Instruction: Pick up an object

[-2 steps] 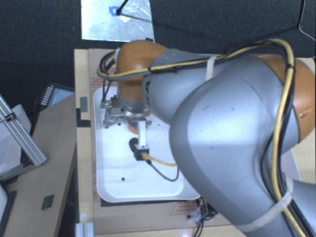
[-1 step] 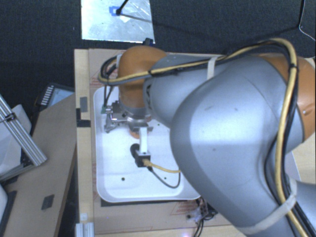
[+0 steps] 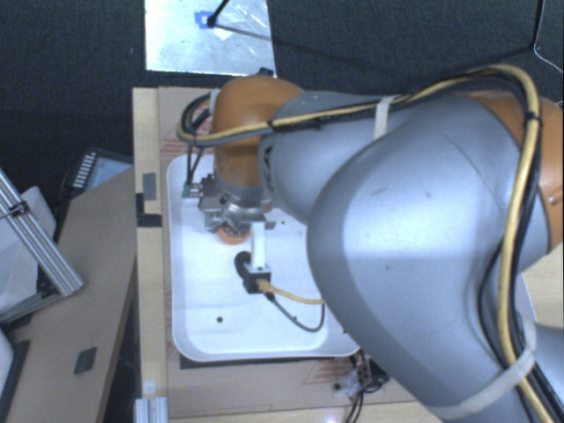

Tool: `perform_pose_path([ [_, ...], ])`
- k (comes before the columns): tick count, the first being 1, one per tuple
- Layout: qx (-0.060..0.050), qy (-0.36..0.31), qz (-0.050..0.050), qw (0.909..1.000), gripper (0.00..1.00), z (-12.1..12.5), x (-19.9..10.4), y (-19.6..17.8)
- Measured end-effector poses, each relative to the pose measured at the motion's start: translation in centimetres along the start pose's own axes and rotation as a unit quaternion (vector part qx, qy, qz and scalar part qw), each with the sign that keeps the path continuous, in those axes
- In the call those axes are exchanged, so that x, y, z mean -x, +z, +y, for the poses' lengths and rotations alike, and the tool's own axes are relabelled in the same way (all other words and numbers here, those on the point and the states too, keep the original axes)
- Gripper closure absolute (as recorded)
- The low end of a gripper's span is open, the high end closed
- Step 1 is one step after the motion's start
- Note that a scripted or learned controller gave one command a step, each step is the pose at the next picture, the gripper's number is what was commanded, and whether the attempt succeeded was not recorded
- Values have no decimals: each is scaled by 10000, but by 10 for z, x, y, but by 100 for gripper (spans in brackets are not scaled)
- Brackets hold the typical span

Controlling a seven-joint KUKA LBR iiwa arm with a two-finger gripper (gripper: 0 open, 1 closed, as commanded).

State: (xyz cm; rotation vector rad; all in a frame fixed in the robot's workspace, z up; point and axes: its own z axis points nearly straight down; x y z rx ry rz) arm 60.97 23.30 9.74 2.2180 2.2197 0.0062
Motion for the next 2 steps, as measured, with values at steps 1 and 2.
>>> perform_pose_path([
  [1, 7, 20, -1, 10000, 100, 28, 49, -57],
  [2, 52, -44, 41, 10000, 100, 23, -6, -187],
])
